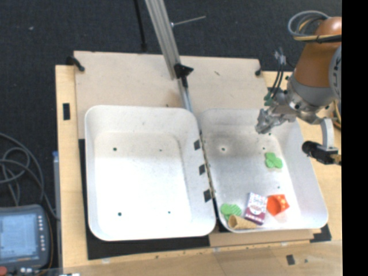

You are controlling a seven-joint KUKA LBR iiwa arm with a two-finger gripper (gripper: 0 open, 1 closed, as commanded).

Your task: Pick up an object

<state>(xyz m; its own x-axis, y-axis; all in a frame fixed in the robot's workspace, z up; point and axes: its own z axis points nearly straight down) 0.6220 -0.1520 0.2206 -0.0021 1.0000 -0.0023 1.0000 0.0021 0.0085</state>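
Objects for the pick all sat in the right bin (305,177): a green piece (273,161) alone mid-bin toward the right wall, then a cluster at the near edge with an orange block (278,204), a purple-and-white packet (256,207) just left of it, a second green piece (230,210) near the divider side, and a tan cone-like item (241,222) against the near rim, touching or almost touching the packet. Gripper (263,125) was over the far part of the right bin, near its back rim, well apart from the cluster and some way behind the lone green piece. Nothing visible between its tips; jaw opening too small and dark to call, cannot tell. Left bin (95,125) sat alongside, touching at the divider.
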